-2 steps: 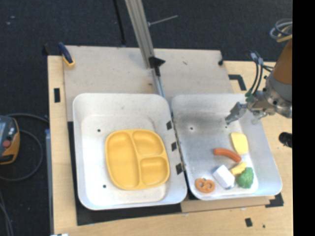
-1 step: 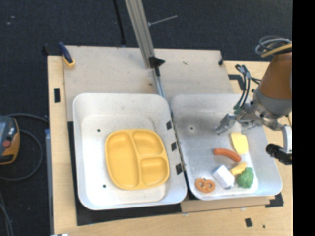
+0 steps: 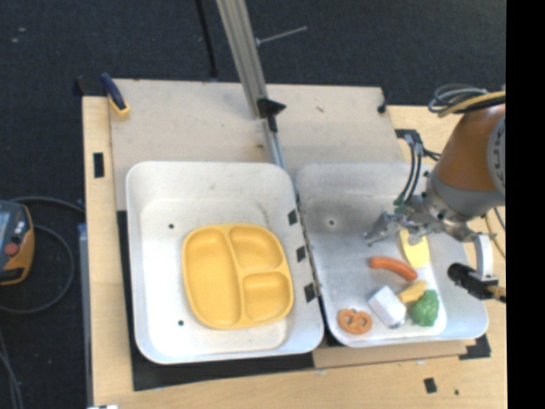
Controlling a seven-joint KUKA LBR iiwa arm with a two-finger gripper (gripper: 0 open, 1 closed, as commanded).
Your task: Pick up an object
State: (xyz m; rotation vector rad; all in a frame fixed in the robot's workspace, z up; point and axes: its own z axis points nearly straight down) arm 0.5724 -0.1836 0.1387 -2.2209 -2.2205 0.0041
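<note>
Orange sausage (image 3: 392, 267), pretzel (image 3: 354, 320), broccoli (image 3: 424, 308) crowd below claw (image 3: 400, 226); claw seemingly apart, empty.

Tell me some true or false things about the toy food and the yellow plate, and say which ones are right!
1. The yellow plate lies in the left bin. True.
2. The toy food is piled on the yellow plate. False: the food lies in the right bin, near its front right corner.
3. The pretzel lies in the right bin near the front edge. True.
4. The green broccoli is in the left bin. False: it is in the right bin, beside the white block.
5. The robot's hand hangs over the yellow plate. False: it is over the right bin, above the sausage.
</note>
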